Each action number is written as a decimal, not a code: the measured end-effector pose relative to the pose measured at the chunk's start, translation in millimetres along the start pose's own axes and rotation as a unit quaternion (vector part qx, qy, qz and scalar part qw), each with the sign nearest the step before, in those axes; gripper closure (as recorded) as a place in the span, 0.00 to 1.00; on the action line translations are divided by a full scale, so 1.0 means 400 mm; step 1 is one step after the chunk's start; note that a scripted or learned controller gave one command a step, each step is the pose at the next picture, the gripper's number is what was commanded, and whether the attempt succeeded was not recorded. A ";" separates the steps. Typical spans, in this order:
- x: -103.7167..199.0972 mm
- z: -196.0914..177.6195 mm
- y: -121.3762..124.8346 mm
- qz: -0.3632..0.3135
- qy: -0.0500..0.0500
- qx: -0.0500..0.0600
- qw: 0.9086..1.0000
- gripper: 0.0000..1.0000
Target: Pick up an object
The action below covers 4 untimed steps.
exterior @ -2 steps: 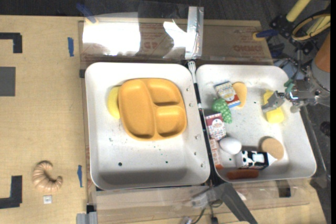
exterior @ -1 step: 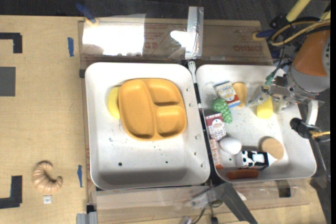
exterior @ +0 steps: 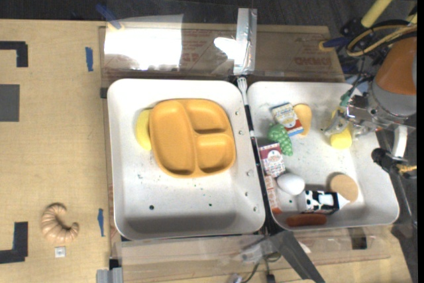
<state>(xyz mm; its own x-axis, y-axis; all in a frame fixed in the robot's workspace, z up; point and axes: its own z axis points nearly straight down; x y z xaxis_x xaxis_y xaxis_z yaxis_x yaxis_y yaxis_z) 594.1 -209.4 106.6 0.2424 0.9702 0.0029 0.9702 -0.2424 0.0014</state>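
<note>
Two white bins on the worktop (exterior: 53,142), arm at the right bin's far edge.

A croissant (exterior: 59,223) lies on the worktop at left. The left bin (exterior: 179,212) holds an orange divided tray (exterior: 192,136). The right bin (exterior: 377,205) holds a green toy (exterior: 281,139), small cartons (exterior: 272,159), a white egg shape (exterior: 290,183), a black-and-white cow (exterior: 322,201), a tan disc (exterior: 344,186) and a yellow lemon (exterior: 340,138). The end effector (exterior: 350,114) sits just above the lemon; I cannot tell its state.

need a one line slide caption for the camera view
Gripper over a yellow toy in the right bin; an orange divided tray fills the left bin.
</note>
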 end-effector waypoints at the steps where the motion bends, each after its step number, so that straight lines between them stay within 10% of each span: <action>1: 0.153 -0.337 0.039 0.061 0.000 -0.006 0.998 1.00; 2: 0.245 -0.252 -0.114 0.122 -0.001 0.002 0.992 1.00; 3: 0.472 -0.193 -0.022 0.202 -0.001 0.002 0.979 1.00; 4: 0.511 -0.270 -0.228 -0.042 -0.001 0.002 0.999 1.00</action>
<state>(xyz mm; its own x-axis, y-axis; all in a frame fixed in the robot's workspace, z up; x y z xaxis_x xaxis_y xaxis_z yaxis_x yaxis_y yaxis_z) 555.0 10.7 214.9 0.1605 0.9870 0.0008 0.9870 -0.1605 -0.0034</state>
